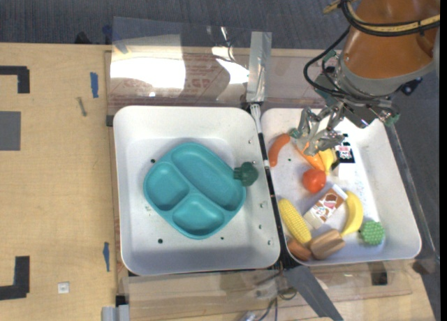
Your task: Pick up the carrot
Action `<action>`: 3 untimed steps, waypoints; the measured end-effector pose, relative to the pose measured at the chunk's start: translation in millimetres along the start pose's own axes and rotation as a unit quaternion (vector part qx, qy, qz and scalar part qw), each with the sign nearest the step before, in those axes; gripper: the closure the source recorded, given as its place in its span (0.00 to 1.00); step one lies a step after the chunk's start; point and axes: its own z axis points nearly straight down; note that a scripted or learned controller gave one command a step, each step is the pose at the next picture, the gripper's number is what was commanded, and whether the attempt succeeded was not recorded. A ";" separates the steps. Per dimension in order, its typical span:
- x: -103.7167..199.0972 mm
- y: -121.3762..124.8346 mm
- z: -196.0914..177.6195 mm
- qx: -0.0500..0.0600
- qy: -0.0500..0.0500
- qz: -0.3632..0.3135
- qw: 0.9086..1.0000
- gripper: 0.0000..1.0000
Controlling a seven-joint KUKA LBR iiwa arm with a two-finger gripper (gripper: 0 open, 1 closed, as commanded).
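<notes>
While the gripper [318, 133] hangs over the right bin [401, 173], its grasp unreadable, the carrot [278, 146] lies just left of it.

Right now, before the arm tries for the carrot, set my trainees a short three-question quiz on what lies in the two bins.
1. True or false: the teal divided plastic plate lies in the left white bin.
2. Which of these is nearest the curved orange carrot? A: the green bumpy ball. B: the gripper. C: the yellow banana.
3. Fill the gap: the yellow corn cob lies in the ____ white bin.

Key: 1 true. 2 B. 3 right; the corn cob lies in the right white bin, along its left side.
</notes>
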 end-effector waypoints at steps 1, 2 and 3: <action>87.4 40.0 34.9 -0.004 0.004 -0.016 1.000 1.00; 93.3 -7.7 40.0 -0.001 0.002 0.114 0.993 1.00; 87.1 -43.2 124.8 -0.003 0.005 0.212 0.977 1.00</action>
